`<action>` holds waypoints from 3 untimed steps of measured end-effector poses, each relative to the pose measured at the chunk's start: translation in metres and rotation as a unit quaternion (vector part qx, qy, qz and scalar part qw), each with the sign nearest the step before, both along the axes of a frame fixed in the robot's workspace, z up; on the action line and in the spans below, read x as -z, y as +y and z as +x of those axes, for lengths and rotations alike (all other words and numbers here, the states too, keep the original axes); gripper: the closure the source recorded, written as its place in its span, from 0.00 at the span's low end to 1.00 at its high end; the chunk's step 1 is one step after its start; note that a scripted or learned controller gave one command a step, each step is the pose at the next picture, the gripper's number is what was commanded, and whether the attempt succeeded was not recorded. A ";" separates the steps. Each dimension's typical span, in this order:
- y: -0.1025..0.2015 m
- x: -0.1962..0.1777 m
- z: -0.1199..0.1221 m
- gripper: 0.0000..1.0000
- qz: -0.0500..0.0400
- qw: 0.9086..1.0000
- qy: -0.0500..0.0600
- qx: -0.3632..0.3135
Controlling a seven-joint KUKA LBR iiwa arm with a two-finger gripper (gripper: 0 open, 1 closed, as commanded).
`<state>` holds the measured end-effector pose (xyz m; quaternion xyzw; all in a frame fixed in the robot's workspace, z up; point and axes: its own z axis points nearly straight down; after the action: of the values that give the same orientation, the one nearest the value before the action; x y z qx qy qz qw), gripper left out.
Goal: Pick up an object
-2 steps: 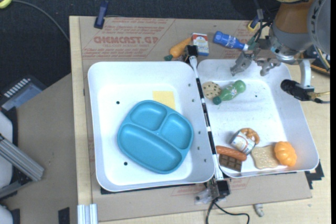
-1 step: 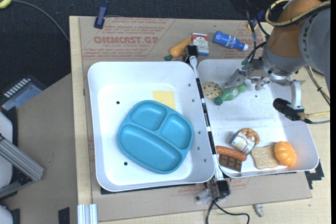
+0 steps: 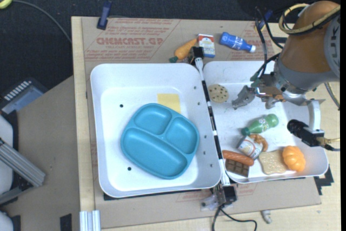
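Two white bins (image 3: 102,84) | brown bench (image 3: 135,35) | dark floor | claw (image 3: 244,96) spread, gripping nothing

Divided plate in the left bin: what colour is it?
Blue, a light turquoise shade. The divided plate shows best in the camera view, lying in the left bin.

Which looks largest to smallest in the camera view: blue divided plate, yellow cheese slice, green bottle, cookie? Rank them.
1. blue divided plate, by far the largest.
2. green bottle.
3. yellow cheese slice, though the plate seems to hide part of it, so its rank against the bottle is unsure.
4. cookie, smallest.
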<state>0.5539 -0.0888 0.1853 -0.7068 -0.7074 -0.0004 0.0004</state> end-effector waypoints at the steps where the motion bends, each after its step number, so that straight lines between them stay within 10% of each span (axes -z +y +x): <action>1: -0.024 0.074 -0.025 0.00 0.000 1.000 0.001 0.001; 3: -0.019 0.101 -0.010 0.00 -0.001 1.000 -0.001 0.000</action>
<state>0.5438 -0.1076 0.0844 -0.7071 -0.7071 -0.0003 -0.0006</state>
